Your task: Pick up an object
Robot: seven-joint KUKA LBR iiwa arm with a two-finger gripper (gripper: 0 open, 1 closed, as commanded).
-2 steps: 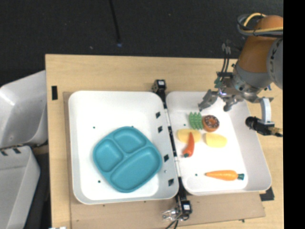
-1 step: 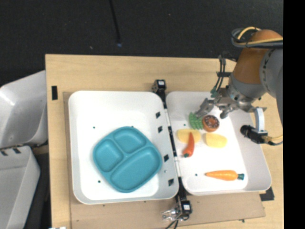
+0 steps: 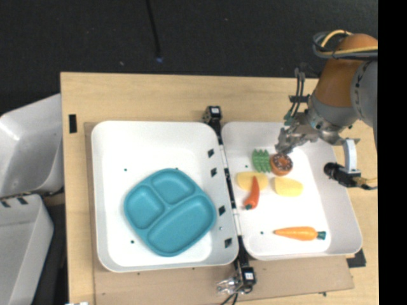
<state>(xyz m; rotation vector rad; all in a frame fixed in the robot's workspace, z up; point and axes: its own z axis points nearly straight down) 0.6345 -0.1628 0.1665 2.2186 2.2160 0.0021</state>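
Toys lie in the right bin (image 3: pixel 337 230): none is lifted yet. The tool (image 3: pixel 284 146) is low over the small round reddish toy (image 3: pixel 281 164), maybe touching it. I cannot tell if it is open or closed. Grabbing and lifting are left.

Right bin (image 3: pixel 337 230): toys crowd its upper-left part, carrot (image 3: pixel 297 234) lies low; open floor between them and along the right side. Left bin (image 3: pixel 152 138): blue plate (image 3: pixel 168 211) fills lower centre, upper strip free.
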